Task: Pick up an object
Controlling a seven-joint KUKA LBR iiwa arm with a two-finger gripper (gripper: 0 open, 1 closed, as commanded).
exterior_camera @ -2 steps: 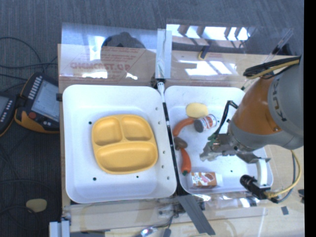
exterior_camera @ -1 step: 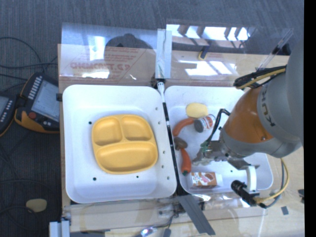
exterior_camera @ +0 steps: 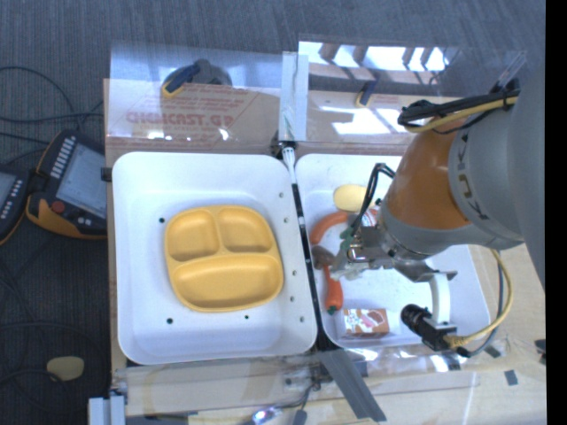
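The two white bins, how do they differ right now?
The left bin holds one yellow divided tray; the right bin holds several small items, among them a carrot and a red packet. The arm hangs over the right bin, not the left. Both are shallow and white.
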